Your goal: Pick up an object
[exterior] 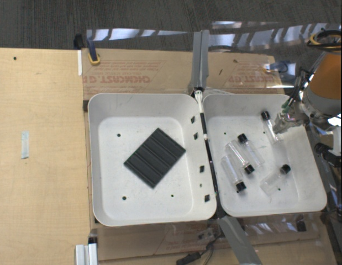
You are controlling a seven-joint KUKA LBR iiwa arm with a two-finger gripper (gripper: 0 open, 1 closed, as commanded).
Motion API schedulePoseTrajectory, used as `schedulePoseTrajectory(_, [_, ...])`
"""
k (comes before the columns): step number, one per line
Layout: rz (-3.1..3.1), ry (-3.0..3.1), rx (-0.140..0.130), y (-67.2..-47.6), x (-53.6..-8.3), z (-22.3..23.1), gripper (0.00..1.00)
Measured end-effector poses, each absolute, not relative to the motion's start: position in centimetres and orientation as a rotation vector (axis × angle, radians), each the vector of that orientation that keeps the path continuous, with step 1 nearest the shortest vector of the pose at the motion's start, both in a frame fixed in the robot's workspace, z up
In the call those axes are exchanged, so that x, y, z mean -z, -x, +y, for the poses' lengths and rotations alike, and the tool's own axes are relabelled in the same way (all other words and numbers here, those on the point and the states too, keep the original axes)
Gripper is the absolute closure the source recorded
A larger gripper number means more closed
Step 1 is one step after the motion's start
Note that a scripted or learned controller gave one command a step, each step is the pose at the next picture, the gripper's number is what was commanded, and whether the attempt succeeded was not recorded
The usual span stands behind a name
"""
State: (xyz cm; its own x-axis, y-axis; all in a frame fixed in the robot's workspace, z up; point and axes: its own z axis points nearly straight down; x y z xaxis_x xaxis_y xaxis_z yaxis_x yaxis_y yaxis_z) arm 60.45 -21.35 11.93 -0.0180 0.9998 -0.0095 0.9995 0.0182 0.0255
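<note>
I'm hovering my hand over the right bin; its spread I cannot tell. The nearest clear black-capped vial is lying just beside it, so I'm centring on that tube.

Black ribbed pad, white bins.
</note>
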Motion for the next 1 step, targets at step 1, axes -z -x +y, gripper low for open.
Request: schedulePoseTrajectory(1, [2.238,-2.199,-0.002,-59.81,-10.70,-21.14,0.00])
